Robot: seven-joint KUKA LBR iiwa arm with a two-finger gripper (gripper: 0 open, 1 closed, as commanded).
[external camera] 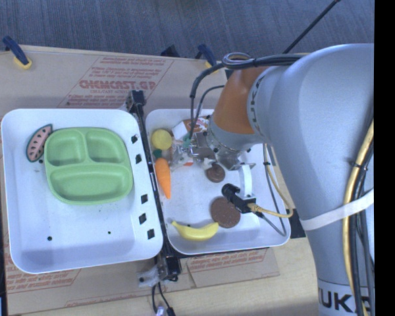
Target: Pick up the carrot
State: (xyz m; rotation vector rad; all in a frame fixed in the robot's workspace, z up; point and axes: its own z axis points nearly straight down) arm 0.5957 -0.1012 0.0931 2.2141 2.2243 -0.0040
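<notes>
The orange carrot (162, 178) lies lengthwise along the left wall of the right bin (270, 239), its green top pointing away from the camera. My gripper (184, 153) hangs low over the back of that bin, just right of the carrot's top and beside a yellow round fruit (161, 139). Nothing shows in its grasp. The grey arm with its orange band (234, 107) covers the bin's back right part.
A banana (196, 230) lies near the right bin's front wall, with two brown round cookies (224, 212) (215, 172) behind it. The left bin (13, 196) holds a green divided plate (89, 163) and a watermelon slice (37, 142). A black cable (270, 209) trails from the wrist.
</notes>
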